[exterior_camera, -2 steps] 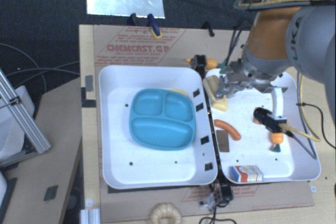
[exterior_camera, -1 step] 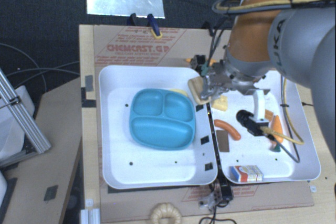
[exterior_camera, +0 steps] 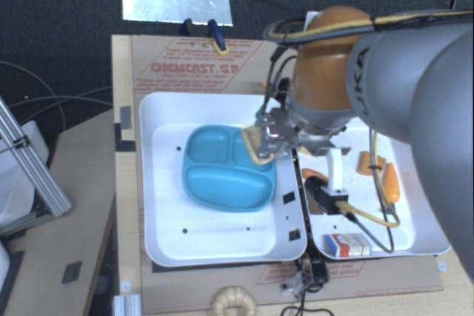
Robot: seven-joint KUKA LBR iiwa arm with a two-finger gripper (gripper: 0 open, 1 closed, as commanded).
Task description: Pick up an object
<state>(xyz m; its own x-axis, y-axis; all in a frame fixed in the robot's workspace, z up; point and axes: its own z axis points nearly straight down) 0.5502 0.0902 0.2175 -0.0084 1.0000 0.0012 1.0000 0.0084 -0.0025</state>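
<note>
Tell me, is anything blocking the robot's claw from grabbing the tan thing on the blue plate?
Nothing visible. The gripper is right at the tan object on the blue plate's right edge, in the left bin. Whether it's gripping can't be seen.

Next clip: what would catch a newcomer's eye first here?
The grey arm with its orange band looms in from the right, hanging over the divide between the two white bins. Below it, a blue divided plate lies in the left bin, a tan object at its right rim. An orange carrot-like item lies in the right bin.
</note>
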